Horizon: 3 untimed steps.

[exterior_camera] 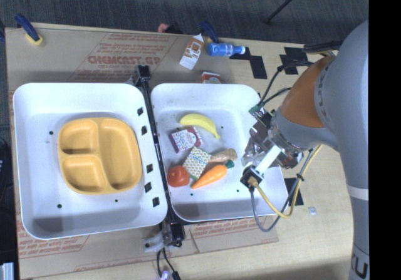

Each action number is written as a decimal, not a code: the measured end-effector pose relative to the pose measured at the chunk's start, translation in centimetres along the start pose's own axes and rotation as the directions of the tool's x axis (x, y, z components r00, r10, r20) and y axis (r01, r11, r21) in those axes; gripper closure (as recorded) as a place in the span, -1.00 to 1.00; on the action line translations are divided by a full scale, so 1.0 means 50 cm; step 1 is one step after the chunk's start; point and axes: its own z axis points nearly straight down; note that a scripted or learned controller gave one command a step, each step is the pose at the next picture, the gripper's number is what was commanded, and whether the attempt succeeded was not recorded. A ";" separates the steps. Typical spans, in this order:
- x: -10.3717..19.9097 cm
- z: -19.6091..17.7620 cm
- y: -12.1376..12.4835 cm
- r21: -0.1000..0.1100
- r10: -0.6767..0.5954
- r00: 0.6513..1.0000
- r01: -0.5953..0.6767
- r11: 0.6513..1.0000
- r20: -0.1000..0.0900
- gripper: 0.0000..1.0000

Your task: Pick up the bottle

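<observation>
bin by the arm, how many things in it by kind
Fruit and veg: 3 (banana, carrot, red tomato)
Small packs: 2 (red-and-white packet, blue-patterned box)
Tan item, kind unclear: 1
Total: 6

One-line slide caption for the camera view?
Gripper at the right bin's right wall; blue bottle lies on the bench beyond both bins.

The single camera is fixed above the bench (313,235), looking down at a slant on both white bins (28,147), with the arm (341,103) reaching in from 3 o'clock.
</observation>
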 end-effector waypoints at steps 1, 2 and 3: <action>-0.002 0.057 -0.079 0.003 0.200 0.980 -0.200 0.980 0.000 1.00; -0.073 -0.020 0.018 -0.002 -0.111 0.994 0.111 0.994 -0.001 1.00; -0.070 0.077 0.014 0.004 0.250 0.968 -0.250 0.968 -0.001 1.00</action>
